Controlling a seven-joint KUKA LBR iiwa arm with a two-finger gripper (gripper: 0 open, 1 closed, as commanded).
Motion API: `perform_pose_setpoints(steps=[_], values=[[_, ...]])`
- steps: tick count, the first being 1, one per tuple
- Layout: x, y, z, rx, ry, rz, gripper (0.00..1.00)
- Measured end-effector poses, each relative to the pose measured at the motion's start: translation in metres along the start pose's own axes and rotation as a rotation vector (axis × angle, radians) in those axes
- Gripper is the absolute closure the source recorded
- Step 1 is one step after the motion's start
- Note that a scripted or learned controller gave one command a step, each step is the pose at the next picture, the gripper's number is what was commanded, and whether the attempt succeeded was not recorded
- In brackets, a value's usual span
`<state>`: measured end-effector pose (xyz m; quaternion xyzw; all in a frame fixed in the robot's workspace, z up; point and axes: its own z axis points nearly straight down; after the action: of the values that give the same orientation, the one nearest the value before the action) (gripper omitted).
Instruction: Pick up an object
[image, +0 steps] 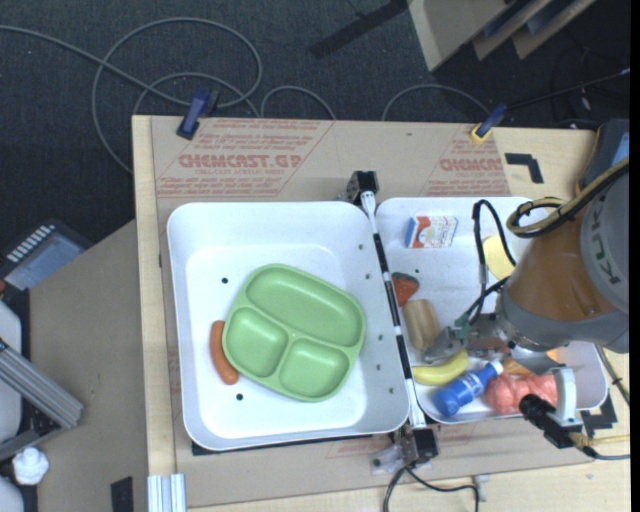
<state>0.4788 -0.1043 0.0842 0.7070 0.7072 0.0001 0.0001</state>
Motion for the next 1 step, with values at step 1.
perform_pose_setpoints(steps=[1], values=[[0.0013,0.0001,0.0000,0.000,0.000,0.001,0.00]])
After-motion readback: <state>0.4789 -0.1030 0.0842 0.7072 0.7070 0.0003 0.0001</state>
